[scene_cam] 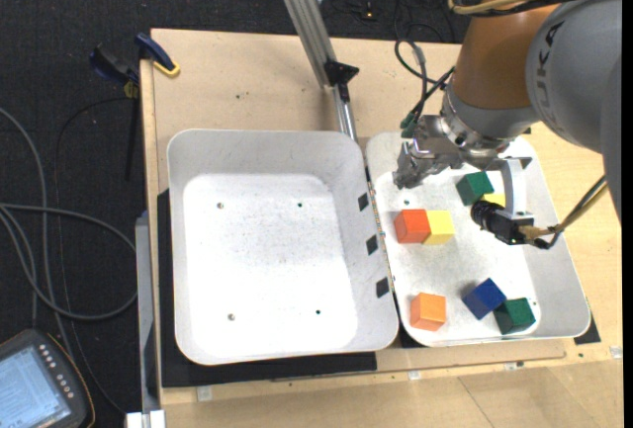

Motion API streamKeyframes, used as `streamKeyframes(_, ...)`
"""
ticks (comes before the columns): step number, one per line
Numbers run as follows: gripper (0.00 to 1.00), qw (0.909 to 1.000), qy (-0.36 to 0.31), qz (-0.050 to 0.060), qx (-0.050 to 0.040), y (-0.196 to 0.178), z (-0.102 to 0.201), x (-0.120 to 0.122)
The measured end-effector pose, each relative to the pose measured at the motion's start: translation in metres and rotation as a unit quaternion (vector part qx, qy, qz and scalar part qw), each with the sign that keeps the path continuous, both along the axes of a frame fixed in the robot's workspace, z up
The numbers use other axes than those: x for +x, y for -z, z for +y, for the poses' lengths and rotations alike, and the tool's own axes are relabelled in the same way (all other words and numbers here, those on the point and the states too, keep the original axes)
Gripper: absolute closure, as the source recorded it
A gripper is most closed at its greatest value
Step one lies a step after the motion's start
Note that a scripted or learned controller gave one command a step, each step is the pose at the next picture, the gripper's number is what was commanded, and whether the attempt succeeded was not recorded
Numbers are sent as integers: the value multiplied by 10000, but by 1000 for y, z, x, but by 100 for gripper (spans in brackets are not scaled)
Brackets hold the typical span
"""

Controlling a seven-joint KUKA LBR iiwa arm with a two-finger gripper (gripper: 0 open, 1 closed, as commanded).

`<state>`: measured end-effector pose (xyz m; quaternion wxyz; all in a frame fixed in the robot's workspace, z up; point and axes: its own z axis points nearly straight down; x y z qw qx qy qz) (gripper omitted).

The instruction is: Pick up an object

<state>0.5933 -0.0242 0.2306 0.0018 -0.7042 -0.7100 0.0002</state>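
Approach step judged in hand: end effector (pixel 407 171) positioned over far left part of right bin (pixel 564 312), nothing seen between fingers; whether apart or together cannot be told. Orange block (pixel 412 225) lies just near of it, touching yellow block (pixel 440 227). Next move judged: descent aligned over orange block, yellow neighbour avoided.

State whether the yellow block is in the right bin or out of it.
In. The yellow block rests on the right bin floor, touching an orange block.
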Motion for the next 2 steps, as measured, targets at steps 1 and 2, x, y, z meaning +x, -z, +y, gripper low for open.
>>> streamKeyframes(1,100,10000,-7,-7,1,-5,59,-16)
streamKeyframes(2,100,10000,-1,-2,-2,1,111,-29)
